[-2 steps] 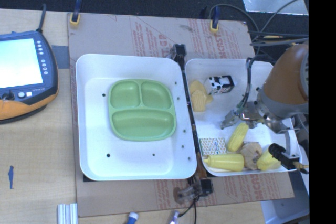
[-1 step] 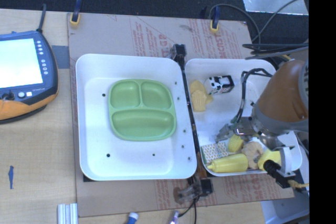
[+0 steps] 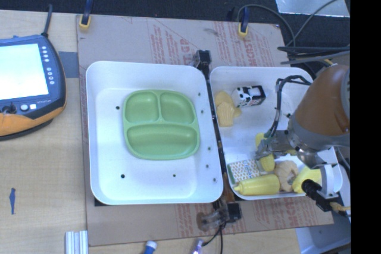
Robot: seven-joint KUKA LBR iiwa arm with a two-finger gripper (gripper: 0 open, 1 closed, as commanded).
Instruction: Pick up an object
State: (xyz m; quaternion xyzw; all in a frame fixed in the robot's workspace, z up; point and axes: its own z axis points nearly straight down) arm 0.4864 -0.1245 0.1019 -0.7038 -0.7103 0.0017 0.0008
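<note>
At six o'clock from the gripper [image 3: 269, 150], whose spread I cannot tell, lies the corn cob [image 3: 257, 185], long axis three-to-nine.

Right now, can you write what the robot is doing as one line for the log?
phase: reaching | gripper: low in right bin, over yellow toys | grasp: unconfirmed | green plate: left bin, untouched

Green divided plate [image 3: 161, 125] sat in a white bin [image 3: 101, 128], with a black-and-white cow toy [image 3: 250, 95] and yellow corn [image 3: 258, 185].
</note>
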